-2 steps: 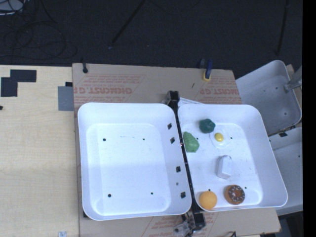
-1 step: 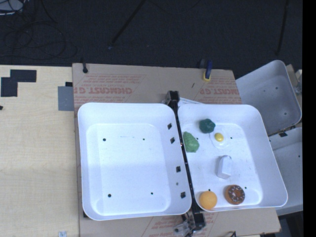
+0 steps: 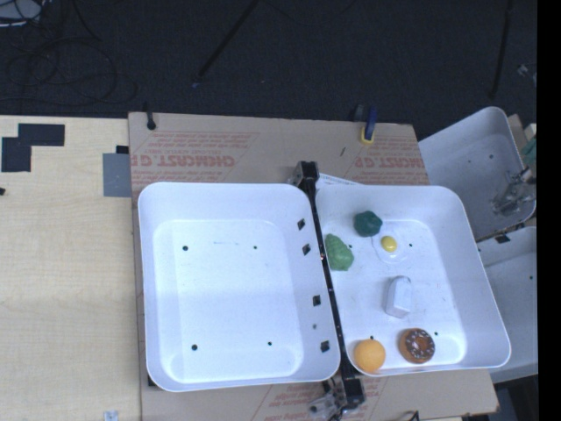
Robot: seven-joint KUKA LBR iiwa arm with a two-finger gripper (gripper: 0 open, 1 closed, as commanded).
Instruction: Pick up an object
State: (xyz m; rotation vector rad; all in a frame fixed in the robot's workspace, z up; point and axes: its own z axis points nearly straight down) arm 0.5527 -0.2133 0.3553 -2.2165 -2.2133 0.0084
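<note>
The right bin [image 3: 485, 298] holds several small objects. A dark green lump [image 3: 367, 224] lies near its far side, with a lighter green leafy piece [image 3: 338, 253] beside the bin's left wall. A fried-egg shape [image 3: 389, 245] with a yellow centre sits just right of them. In the middle lies a pale grey block [image 3: 399, 296]. An orange ball [image 3: 369, 355] and a chocolate-frosted doughnut [image 3: 417, 346] rest side by side at the near edge.
The left bin [image 3: 223, 279] sits against the right one, joined along a black clipped seam [image 3: 317, 270]. Both stand on a cardboard sheet [image 3: 263, 152]. A white angled panel [image 3: 482, 152] rises at the right. A blue and yellow clamp [image 3: 369, 126] grips the cardboard's far edge.
</note>
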